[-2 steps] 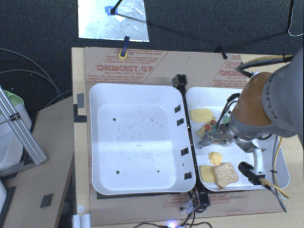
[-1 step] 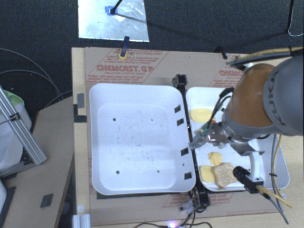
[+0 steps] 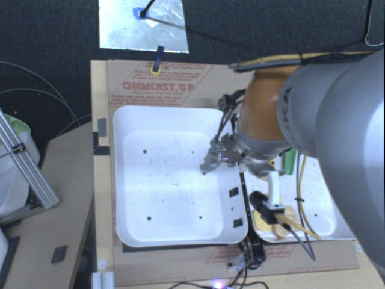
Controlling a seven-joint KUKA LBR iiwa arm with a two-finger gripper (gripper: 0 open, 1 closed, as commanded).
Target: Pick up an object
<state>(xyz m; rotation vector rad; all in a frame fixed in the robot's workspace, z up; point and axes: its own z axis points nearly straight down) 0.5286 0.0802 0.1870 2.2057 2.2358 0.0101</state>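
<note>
My gripper (image 3: 209,161) hangs over the right side of the left white bin (image 3: 123,161), close to that bin's right wall. Nothing shows between its tips from this angle. The wide grey arm with its orange band (image 3: 264,110) covers much of the right bin (image 3: 322,212). A green object (image 3: 291,161) peeks out from under the arm in the right bin. A tan, flat object (image 3: 286,214) lies near that bin's front left corner. The left bin's floor shows just dark specks and small holes.
Both bins rest on a brown cardboard sheet (image 3: 156,84) with red print. A shiny metal plate (image 3: 141,17) lies behind it, with a small blue and yellow clip (image 3: 157,62) at the sheet's back edge. An aluminium frame (image 3: 24,161) stands at the left.
</note>
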